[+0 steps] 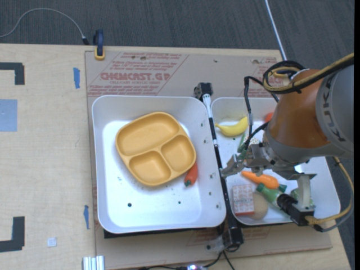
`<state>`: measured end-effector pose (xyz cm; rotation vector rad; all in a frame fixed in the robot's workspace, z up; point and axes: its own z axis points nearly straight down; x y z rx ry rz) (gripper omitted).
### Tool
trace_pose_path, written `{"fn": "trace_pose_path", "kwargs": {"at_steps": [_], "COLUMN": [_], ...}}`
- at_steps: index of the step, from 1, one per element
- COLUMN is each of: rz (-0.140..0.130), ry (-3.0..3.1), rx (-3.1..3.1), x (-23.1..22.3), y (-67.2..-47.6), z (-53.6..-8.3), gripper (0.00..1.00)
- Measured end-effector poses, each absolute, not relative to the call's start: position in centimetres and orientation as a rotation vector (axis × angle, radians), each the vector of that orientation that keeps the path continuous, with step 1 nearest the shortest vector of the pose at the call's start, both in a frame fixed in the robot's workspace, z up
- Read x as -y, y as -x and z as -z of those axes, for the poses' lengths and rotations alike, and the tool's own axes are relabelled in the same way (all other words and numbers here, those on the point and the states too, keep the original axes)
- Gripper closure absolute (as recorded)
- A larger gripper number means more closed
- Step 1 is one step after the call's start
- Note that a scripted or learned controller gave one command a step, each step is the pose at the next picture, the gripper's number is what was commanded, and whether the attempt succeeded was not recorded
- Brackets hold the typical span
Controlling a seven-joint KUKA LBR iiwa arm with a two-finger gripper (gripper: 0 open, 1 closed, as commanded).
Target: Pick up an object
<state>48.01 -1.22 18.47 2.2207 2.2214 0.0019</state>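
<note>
Only readable text I see: red print on the cardboard sheet (185, 75) under my bins, at 12 o'clock from the left bin (107, 167). Big line looks like "CHEMCAST GP"; smaller lines above and below are too blurred to read.

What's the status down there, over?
Gripper low over right bin, fingers unclear. Toy carrot beside it, not held. Banana behind.
</note>
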Motion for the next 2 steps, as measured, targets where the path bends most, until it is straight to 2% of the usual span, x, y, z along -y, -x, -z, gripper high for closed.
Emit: {"fn": "trace_pose_path", "kwargs": {"at_steps": [1, 2], "rz": [-0.002, -0.003], "ry": [-2.221, -2.219], "rx": [-2.221, -2.22], "x": [1.2, 4.9], "y": [-48.0, -48.0], "z": [-18.5, -13.8], "gripper": [0.0, 0.0]}}
